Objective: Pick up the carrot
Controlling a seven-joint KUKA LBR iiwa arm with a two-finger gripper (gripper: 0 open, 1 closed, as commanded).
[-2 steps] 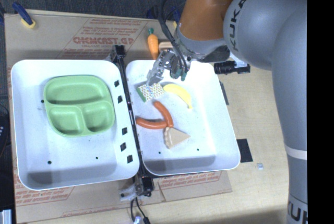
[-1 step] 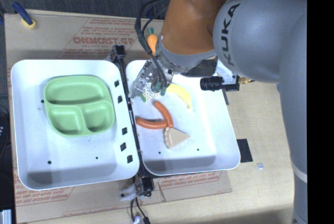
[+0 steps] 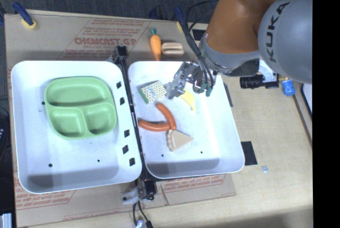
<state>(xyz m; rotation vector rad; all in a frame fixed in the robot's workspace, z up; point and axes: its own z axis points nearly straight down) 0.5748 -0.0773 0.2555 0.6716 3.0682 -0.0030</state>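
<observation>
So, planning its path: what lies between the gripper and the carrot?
In the camera view, just the right bin's far rim; gripper hangs inside, carrot outside.

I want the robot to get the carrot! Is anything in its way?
Only the back rim of the right bin. The carrot lies outside it on the cardboard beside a hot dog bun, while the gripper hovers inside the bin.
</observation>
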